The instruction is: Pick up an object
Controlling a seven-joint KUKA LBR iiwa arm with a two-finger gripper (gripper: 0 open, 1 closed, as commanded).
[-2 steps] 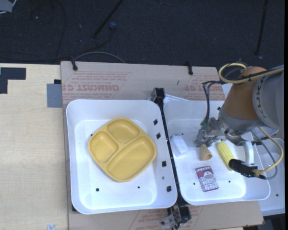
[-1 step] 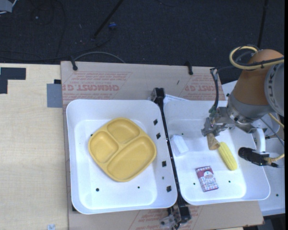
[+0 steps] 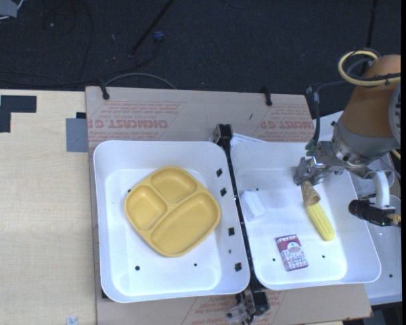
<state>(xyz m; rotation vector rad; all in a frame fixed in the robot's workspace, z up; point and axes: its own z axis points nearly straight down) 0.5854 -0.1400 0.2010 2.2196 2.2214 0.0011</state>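
The corn cob [image 3: 319, 217] lies in the right bin [image 3: 365, 266], toward its 3 o'clock side, long axis running from about 11 o'clock at the brownish stalk end to 5 o'clock at the yellow tip. The hand [image 3: 310, 175] sits just off the stalk end, so the cob stretches away from it toward 5 o'clock; whether it is released or clenched I cannot tell. Likely the grasp must shift down along the cob. A small red packet [image 3: 291, 252] lies at 7 o'clock from the cob, a clear wrapper [image 3: 252, 204] at 9 o'clock. The left bin [image 3: 115, 263] holds a yellow divided plate [image 3: 172, 210].
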